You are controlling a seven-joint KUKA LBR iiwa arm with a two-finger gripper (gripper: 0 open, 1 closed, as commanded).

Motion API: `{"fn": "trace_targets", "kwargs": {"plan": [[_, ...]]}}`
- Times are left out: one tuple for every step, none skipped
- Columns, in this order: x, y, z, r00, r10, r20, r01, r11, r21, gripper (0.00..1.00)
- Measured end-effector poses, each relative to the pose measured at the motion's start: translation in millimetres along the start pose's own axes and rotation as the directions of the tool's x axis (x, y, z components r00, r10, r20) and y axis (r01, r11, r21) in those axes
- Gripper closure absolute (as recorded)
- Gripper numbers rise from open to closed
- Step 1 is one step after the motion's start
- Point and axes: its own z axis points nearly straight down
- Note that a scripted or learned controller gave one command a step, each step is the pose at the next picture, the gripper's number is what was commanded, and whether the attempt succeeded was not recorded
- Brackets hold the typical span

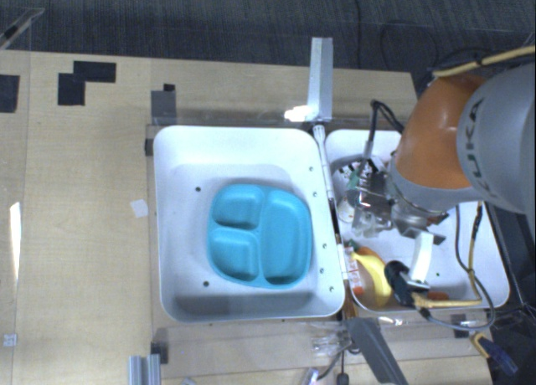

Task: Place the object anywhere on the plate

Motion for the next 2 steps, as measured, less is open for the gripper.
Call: {"fn": "trace_targets", "kwargs": {"plan": [[-57.2, 16.1, -12.0, 0.993, -0.119, 0.002, 0.119, 0.993, -0.001, 1.00], [-22.4, 107.3, -19.7, 0.978, -0.209, 0.002, 0.209, 0.978, -0.001, 1.00]]}}
